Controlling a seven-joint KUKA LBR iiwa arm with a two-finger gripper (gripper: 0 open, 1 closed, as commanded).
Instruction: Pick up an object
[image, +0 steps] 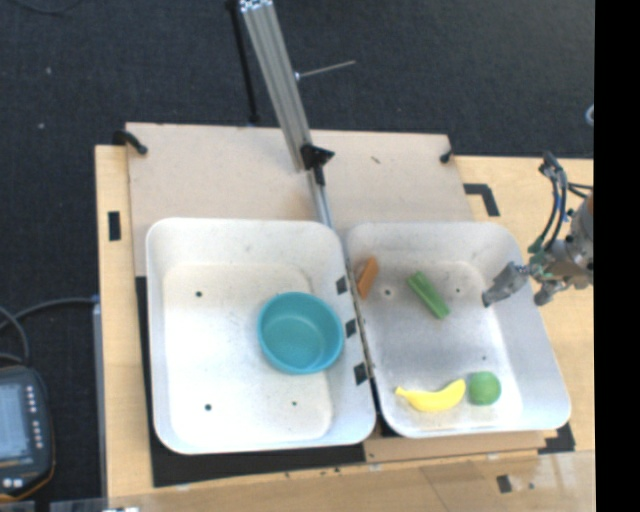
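Note:
The right bin (520, 370) holds a green stick (428, 296) near its middle, an orange carrot-like piece (366, 277) by its left wall, and a yellow banana (432, 397) beside a green ball (484, 388) at the front. A blue bowl (300, 333) lies in the left bin (190, 300). My gripper (522, 288) hovers over the right bin's far right rim, open, with nothing between its fingers. It stands right of the green stick and well above the ball in the picture.
A slanted metal pole (285, 95) rises from the back of the seam between the bins. Cables (553, 200) hang by the wrist at the right. A handheld pendant (20, 420) lies off the bench's left side.

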